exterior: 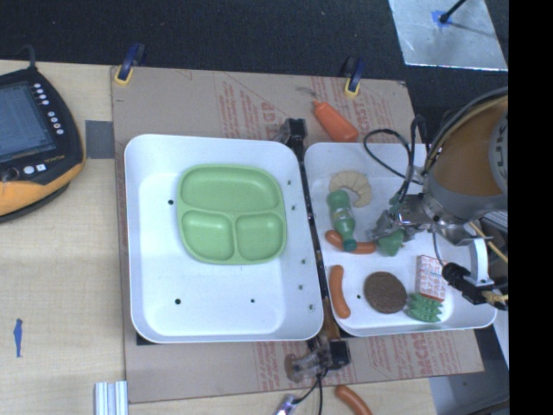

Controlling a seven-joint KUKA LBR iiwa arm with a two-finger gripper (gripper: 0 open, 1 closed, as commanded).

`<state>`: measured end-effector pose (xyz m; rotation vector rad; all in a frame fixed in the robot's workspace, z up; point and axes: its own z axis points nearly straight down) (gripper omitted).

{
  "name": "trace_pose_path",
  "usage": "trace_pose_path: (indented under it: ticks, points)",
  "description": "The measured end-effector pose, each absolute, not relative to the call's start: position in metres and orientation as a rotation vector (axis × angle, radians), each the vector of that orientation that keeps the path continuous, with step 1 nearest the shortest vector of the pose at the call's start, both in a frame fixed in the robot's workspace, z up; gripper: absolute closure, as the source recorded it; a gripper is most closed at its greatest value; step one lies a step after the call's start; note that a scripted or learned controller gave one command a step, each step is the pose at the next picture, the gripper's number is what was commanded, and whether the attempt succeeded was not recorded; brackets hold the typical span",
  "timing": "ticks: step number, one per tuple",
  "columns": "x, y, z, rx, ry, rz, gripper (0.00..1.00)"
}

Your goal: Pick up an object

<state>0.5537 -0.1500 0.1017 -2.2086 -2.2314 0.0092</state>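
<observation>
Nearest the camera, against the front rim of my shallow white right-hand bin [484, 322], lie a leafy green plastic toy [423, 308], a round dark brown patty [384, 291] just left of it, and a small red-and-white packet [429, 276] touching the leafy toy from behind. An orange-red toy sausage [338, 289] rests along that bin's left wall.

Further in, toward the bin's middle, my gripper [390, 232] is lowered among the toys. A small green block [390, 245] sits right at its tip, but I cannot tell whether my fingers are spread or pinched, nor whether the block is between them. Just left are a green toy bottle [341, 214] and a small orange carrot [357, 247]; behind them, a pale tan ring-shaped pastry [353, 185].

Beyond the bin's far rim, an orange toy [334, 121] lies on the counter.

I judge the pick unfinished: I am down at a target, nothing looks lifted, and closing securely and raising remain.
</observation>
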Motion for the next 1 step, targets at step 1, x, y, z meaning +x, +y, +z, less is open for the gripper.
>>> trace_pose_path:
  ticks: [1]
  points:
    - [0.5213, -0.0667, 0.1921, -2.211, -2.229, 0.004, 1.0]
